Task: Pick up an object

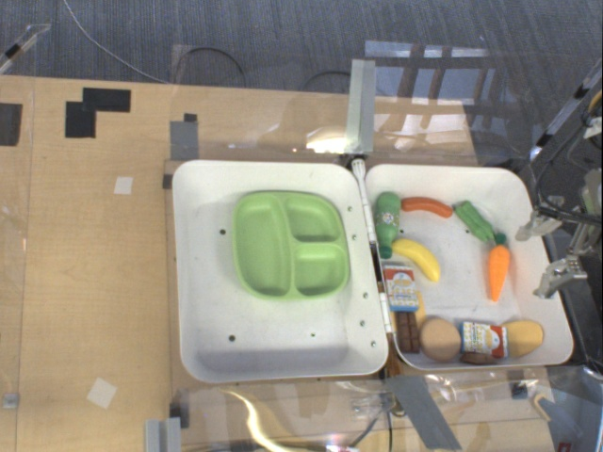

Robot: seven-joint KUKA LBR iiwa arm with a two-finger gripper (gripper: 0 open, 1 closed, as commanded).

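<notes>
From above, the wooden tabletop (85, 281) carries two white bins. The left bin (203, 347) has a green tray (287, 243) with three sections lying in it. The right bin (542, 347) holds toy food. At its far side lie a green bottle (387, 218), a red sausage (427, 206) and a green pickle (476, 221). A yellow banana (417, 257) lies in the middle and an orange carrot (497, 269) lies to the right. Near the front sit a small carton (401, 287), a brown potato (438, 338) and a jar (480, 339). The hand (554, 252) is at the right rim of the right bin, just beside the carrot. Its fingers are spread apart and nothing is between them.
</notes>
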